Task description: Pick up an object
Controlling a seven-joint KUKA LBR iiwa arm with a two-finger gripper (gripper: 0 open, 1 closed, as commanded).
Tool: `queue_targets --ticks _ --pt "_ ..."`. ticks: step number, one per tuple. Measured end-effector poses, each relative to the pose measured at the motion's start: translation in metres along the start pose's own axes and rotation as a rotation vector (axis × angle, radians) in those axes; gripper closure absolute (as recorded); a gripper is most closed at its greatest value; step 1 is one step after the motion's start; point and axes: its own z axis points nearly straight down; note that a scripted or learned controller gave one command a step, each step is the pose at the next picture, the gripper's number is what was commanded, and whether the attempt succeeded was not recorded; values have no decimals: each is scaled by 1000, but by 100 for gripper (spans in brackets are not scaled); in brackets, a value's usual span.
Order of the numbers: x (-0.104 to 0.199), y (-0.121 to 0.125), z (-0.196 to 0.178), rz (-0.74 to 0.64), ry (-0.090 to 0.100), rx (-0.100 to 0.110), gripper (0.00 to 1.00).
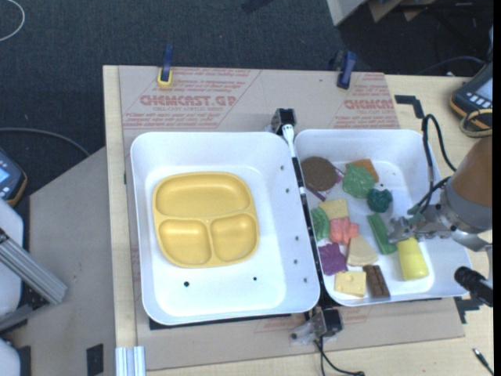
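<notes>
counter (196, 104) covered in printed brown board is carrying two shallow white bins side by side. the left bin (149, 210) is holding a yellow divided tray (206, 216) with three compartments, sitting toward the bin's left half, with bare white floor around it.

the right bin (407, 151) is holding a scatter of small toy food pieces. a dark brown round piece (318, 173) is lying near the bin's far left corner, with a green leafy piece (358, 181) just beside it and an orange piece (366, 167) peeking from behind that one. a dark green round piece (380, 200) is sitting near the middle. along the left wall a light green piece (319, 223), a pale yellow block (336, 208), a pink piece (343, 230) and a purple piece (332, 258) are crowding together. a cream wedge (362, 251), a yellow cheese-like block (350, 283) and a brown bar (376, 281) are lying toward the near edge. a green stick (381, 233) is lying tilted near the middle, and a yellow cylinder (412, 258) is resting just beside it toward the right edge.

the arm is reaching in over the bin's right edge, and the hand (401, 227) is hanging low between the green stick and the top of the yellow cylinder. whether it is spread or pressed together i cannot tell, nor whether it is touching either piece.
</notes>
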Motion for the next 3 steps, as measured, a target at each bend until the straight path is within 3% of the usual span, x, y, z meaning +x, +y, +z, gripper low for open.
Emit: queue_targets --ticks 2,3 --pt "-7 -1 -103 -1 -4 1 100" --pt "-7 0 -128 -2 -3 3 100"
